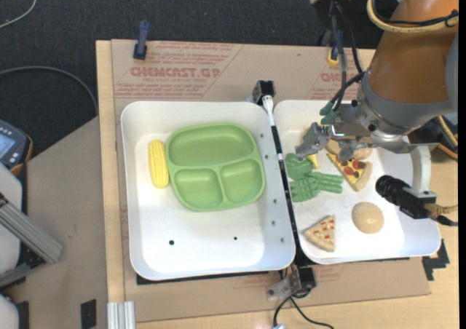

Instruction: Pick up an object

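My gripper [328,149] hangs over the upper middle of the right bin [408,247], fingers spread open and nothing between them. Just below its left finger lies a green leafy toy [312,179] with a small yellow piece [314,161] at its top. A pizza slice with red dots [354,169] lies under the right finger, partly hidden by it. A second pizza slice [320,233] and a tan round roll [368,217] rest nearer the front of that bin.
The left bin [145,247] holds a green divided plate [215,166] and a yellow corn cob [157,163] beside it. A raised rim [278,175] separates the two bins. The arm's bulk covers the right bin's far right corner.
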Action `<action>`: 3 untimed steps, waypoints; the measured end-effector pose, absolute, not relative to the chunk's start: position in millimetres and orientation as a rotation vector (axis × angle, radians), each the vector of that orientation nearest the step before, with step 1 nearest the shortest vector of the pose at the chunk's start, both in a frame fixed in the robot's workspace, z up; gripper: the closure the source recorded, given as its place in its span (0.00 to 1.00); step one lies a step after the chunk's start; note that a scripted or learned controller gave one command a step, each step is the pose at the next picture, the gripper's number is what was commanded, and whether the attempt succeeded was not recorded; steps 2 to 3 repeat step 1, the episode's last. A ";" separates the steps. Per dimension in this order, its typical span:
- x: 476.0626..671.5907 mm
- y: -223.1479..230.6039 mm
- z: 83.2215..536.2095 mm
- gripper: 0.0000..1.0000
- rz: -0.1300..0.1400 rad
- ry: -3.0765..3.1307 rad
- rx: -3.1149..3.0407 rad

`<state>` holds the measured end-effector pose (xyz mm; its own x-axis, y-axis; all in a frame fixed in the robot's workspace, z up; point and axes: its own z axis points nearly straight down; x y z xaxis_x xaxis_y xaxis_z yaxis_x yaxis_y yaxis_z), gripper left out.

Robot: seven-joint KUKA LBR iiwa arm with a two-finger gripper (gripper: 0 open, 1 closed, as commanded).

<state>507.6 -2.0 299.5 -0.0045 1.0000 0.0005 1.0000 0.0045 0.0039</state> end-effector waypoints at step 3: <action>509.2 -4.3 307.6 1.00 0.003 2.221 2.216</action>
